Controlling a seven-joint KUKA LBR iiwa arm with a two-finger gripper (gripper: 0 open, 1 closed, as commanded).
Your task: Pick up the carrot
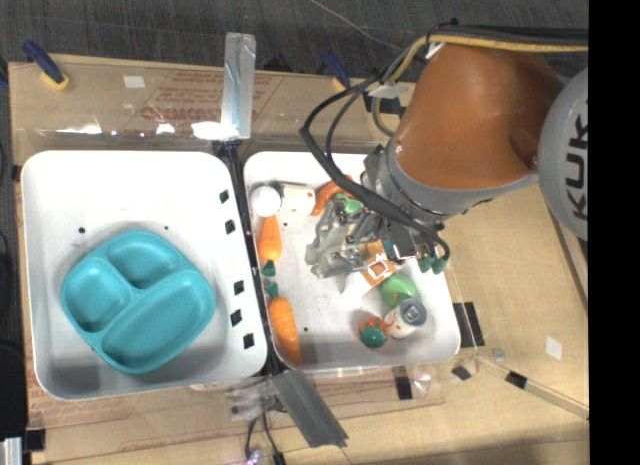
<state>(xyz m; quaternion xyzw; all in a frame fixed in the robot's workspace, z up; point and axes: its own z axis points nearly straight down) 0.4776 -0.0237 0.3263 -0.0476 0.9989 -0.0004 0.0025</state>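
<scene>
1. While you watch the gripper [335,245] over the middle of the right bin [440,348], note that I cannot tell how its jaws stand; nothing is seen held.
2. You have one carrot [269,237] just left of it, by the bin's left wall, and a second carrot [283,325] nearer the front left corner.
3. Your left bin [40,203] holds a teal divided plate [138,299].
</scene>
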